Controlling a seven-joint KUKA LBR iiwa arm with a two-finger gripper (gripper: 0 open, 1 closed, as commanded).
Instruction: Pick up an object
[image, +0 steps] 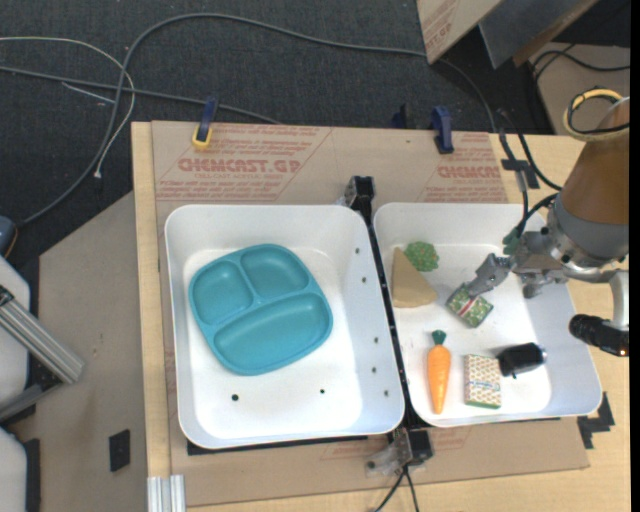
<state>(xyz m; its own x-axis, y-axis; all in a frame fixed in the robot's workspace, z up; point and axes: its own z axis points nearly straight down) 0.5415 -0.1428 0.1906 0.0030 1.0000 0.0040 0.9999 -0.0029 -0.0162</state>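
Note:
The right bin (560, 400) holds a green broccoli piece (422, 256), a tan wedge (409, 282), a small green and red packet (470, 306), an orange carrot (438, 372), a small printed box (482, 381) and a black object (520, 358). My gripper (508, 281) hangs over the upper right part of this bin, open. Its left finger (489, 273) slants down toward the packet and ends at the packet's upper edge. Nothing sits between the fingers.
A blue divided plate (262, 308) lies in the left bin (200, 400). A black clip (360, 190) sits at the top of the wall between the bins. The grey and orange arm (600, 190) covers the right bin's far right corner.

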